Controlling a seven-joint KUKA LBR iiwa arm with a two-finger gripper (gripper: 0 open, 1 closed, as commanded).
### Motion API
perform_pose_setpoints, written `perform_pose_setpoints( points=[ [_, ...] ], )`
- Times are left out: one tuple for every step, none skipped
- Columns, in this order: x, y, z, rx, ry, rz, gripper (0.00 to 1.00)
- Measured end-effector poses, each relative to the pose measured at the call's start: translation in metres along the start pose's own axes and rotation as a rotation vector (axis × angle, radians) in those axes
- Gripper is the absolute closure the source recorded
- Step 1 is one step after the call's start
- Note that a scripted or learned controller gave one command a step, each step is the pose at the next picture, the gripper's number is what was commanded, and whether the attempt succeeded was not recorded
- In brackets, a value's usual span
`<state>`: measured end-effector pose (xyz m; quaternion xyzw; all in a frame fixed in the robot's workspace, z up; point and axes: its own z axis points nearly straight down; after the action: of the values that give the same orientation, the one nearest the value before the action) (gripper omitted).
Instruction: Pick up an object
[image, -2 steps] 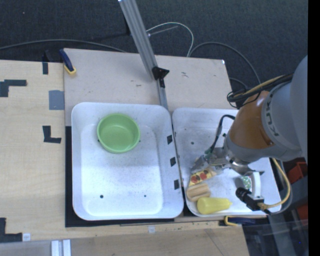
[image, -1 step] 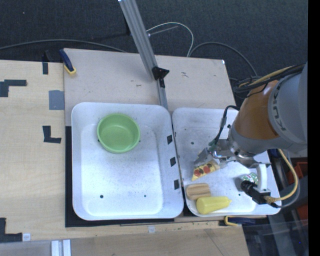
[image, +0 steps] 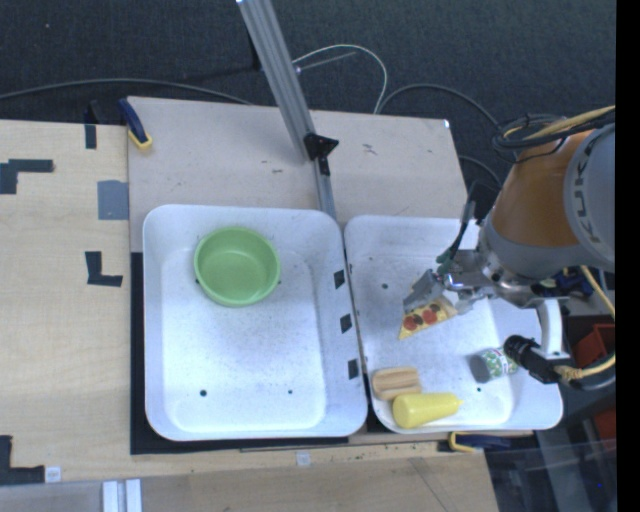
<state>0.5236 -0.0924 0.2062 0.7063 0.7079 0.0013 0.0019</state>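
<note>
Seemingly the gripper (image: 437, 290) hangs right over the pizza slice (image: 427, 318); whether its fingers are open, I cannot tell, so a thin, flat slice may slip free.

A grey pole (image: 283, 75) slants over the bench (image: 60, 300); blue-yellow clamp (image: 135, 124) at its corner.

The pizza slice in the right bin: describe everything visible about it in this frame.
The pizza slice is a small toy wedge, yellow with red round spots on top, plastic by its look. It lies flat on the floor of the right bin, near the middle, pointing toward the lower left. The gripper sits right at its upper edge and overlaps it; whether it actually clamps the slice cannot be told. It lies apart from the other items nearer the bin's front edge.
</note>
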Motion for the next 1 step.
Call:
perform_pose_setpoints(
  points=[
    [-0.0025, 0.0027, -0.063, -0.001, -0.001, 0.0, 1.0]
  ],
)
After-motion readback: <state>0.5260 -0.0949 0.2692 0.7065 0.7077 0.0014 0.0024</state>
